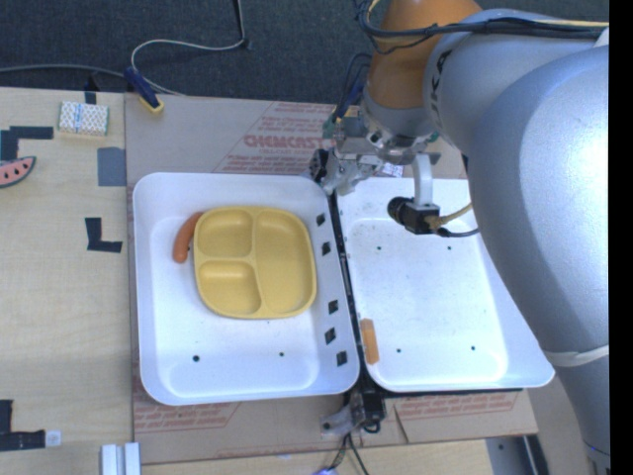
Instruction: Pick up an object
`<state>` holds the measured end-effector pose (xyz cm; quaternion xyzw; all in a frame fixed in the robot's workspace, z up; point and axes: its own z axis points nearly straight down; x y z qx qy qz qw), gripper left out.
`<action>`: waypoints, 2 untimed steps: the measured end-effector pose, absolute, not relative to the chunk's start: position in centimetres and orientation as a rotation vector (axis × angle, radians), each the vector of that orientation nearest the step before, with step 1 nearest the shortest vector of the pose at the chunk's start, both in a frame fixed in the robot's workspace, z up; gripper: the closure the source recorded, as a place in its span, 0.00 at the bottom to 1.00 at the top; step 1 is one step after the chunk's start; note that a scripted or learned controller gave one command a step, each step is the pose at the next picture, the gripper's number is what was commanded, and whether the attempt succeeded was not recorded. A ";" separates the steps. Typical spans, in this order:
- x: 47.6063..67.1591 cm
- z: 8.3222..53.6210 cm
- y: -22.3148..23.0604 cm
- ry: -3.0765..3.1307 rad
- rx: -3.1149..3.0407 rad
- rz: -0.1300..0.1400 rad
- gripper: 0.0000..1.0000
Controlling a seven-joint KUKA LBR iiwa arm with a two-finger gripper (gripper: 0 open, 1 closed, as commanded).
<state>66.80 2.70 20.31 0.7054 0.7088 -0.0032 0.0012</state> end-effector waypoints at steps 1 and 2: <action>66.8 20.3 2.7 2.225 2.214 -0.011 0.00; 66.8 21.3 2.7 2.226 2.213 -0.013 1.00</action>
